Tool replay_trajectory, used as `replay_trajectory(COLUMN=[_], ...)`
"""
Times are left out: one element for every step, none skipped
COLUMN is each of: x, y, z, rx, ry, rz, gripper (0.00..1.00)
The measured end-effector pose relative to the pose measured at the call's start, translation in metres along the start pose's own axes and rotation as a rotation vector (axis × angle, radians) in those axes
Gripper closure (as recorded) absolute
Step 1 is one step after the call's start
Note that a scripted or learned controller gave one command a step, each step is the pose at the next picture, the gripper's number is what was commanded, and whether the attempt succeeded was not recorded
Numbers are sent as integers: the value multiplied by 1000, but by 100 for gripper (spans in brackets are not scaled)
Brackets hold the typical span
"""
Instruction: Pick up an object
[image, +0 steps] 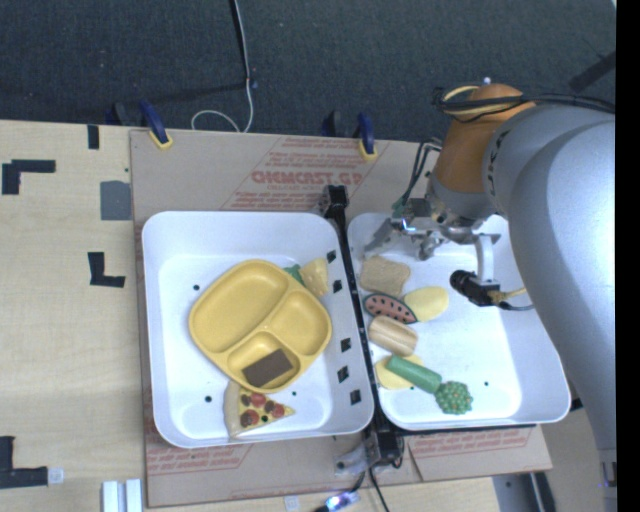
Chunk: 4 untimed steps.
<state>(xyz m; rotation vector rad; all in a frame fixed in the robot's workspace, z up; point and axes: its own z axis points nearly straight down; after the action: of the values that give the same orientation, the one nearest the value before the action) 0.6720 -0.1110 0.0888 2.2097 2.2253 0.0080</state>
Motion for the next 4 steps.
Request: replay_trajectory(x=[-12, -25, -16, -13], y=[-63, -131, -183, -181], z=[-2, -3, -4, -14], rx=[-4, -9, -13, -10], ry=[0, -1, -4, 3], rz=[9, 11, 11, 5], gripper=[0, 0, 0, 100])
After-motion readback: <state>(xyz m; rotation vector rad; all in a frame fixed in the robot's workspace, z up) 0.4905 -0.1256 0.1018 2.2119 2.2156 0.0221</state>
